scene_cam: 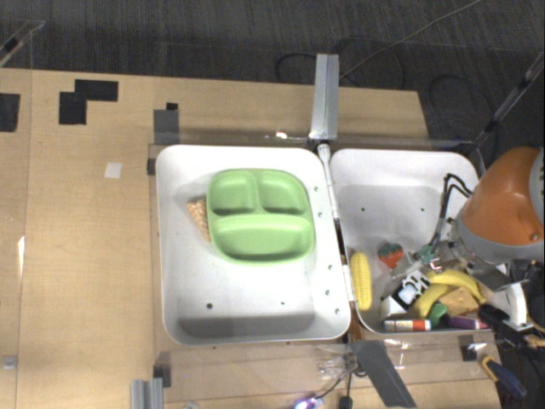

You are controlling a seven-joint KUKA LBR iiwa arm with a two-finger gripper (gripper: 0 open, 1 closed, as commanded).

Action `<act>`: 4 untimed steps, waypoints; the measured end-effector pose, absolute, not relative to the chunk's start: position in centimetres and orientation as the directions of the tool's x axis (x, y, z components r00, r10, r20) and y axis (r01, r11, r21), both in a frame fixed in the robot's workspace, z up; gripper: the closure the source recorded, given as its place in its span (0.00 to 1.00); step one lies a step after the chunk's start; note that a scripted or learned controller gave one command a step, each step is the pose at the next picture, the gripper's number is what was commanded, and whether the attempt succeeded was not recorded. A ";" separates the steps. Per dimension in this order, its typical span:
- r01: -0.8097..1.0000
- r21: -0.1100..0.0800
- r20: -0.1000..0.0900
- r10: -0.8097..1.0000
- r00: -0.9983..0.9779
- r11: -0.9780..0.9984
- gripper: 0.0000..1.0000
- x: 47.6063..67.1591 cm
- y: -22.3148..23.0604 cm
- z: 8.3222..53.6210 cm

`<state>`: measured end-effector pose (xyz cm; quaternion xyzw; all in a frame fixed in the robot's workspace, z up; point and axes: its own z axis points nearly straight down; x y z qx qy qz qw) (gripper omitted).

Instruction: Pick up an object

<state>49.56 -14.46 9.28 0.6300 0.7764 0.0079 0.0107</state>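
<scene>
The right bin (383,181) holds a pile in its near corner: a yellow corn cob (361,280), a small red strawberry-like piece (391,253), a yellow banana (446,285), a red marker (407,324), a purple marker (465,322) and a black-and-white item (410,288). The grey arm with its orange band (504,204) reaches in from the right. My gripper (428,261) hangs low over this pile, just above the banana and the black-and-white item. Its tip is lost among the clutter.
The left bin (247,313) holds a green divided plate (259,214), with a tan textured piece (198,218) poking out at its left edge. A metal post (324,96) stands behind the wall that divides the bins. Cables trail at the right.
</scene>
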 end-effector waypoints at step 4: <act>0.949 0.003 0.002 0.949 0.315 -0.315 1.00 48.9 -3.1 18.5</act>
